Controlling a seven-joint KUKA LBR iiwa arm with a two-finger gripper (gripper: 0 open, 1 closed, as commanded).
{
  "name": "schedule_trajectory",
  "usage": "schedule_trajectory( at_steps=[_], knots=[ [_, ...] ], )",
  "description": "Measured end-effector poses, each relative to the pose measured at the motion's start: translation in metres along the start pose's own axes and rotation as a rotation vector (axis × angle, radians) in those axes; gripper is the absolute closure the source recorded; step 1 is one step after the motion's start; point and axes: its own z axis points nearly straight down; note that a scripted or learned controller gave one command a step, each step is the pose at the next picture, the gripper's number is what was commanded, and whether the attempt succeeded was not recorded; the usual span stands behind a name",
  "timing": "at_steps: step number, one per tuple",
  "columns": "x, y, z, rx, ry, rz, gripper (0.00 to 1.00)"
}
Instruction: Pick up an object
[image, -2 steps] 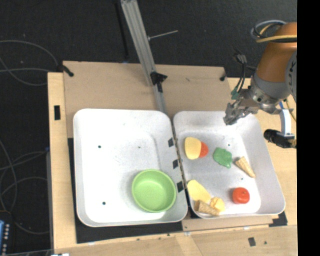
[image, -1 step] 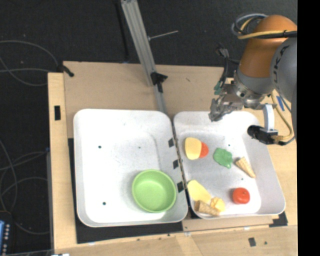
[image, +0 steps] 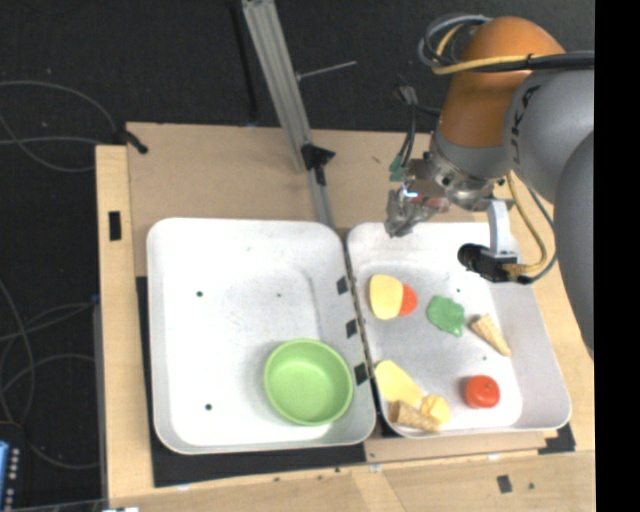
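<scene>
Plastic toy food in right bin (image: 540, 330); nearest the gripper (image: 402, 222) is the yellow-red fruit (image: 388, 297), probably light, rigid, slick. Pinch across its narrow middle. Gripper hovers over the bin's far-left corner, carrying nothing; finger spacing unclear.

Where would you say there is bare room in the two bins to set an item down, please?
The left white bin is bare across its far and left floor, bordered only by the green plastic bowl at its near right. The right white bin is crowded; a small patch lies between the green toy and the red ball.
</scene>
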Motion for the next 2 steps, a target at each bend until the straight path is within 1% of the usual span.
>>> schedule_trajectory(
  at_steps=[1, 2],
  knots=[
    [0.064, 0.000, 0.001, 0.002, 0.000, 0.000, 1.00],
    [0.115, 0.001, 0.012, 0.005, -0.001, 0.002, 1.00]
  ],
)
